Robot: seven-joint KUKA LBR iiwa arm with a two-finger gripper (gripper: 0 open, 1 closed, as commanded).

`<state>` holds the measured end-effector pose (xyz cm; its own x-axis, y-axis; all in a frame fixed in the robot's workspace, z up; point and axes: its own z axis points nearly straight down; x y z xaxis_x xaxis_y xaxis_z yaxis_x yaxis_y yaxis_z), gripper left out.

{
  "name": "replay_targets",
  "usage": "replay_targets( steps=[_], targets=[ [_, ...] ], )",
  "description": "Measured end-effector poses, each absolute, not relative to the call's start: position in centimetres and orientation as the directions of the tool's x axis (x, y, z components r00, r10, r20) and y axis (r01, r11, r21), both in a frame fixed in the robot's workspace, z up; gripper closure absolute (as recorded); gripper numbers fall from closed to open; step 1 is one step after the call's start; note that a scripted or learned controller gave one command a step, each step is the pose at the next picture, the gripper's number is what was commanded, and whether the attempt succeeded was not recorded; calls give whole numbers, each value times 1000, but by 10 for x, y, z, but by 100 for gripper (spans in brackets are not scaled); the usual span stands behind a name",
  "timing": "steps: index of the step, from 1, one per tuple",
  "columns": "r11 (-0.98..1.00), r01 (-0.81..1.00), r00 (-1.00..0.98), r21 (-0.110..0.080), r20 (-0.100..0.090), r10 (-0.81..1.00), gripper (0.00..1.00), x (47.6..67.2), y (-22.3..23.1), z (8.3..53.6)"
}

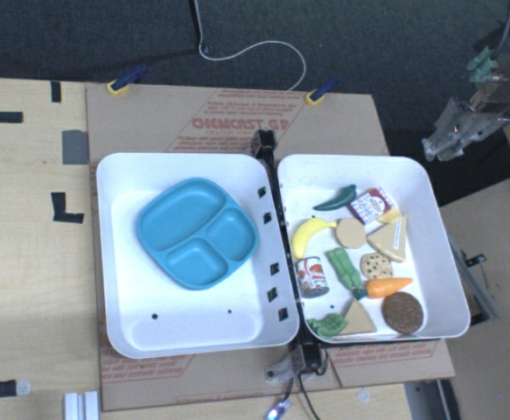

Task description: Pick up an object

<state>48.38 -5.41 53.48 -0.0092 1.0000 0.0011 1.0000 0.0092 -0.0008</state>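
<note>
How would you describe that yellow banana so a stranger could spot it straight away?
Start at the right-hand white bin, the one crowded with toy food. Look to its left side, near the wall it shares with the other bin, roughly halfway down. The banana is the curved bright yellow piece there, just above the small can and left of the round tan biscuit; nothing else there is plain yellow.

The right bin (429, 201) held small toy foods lying flat in a loose cluster: a yellow banana (310, 233) at the left, a dark green pepper (335, 199) far, a carrot (387, 286) and brown cookie (402, 311) near, a can (311, 276) beside the banana.
</note>
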Motion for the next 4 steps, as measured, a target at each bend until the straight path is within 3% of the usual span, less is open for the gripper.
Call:
replay_targets(
  steps=[1, 2, 3, 4],
  targets=[
    [11, 1000, -11, 0, 1, 1000, 100, 484, 49, 535],
    [9, 1000, -9, -2, 1, 1000, 100, 483, 113, 534],
    [5, 1000, -5, -1, 0, 1000, 100, 484, 149, 534],
    [1, 1000, -1, -16, -5, 1000, 100, 482, 148, 407]
  ],
)
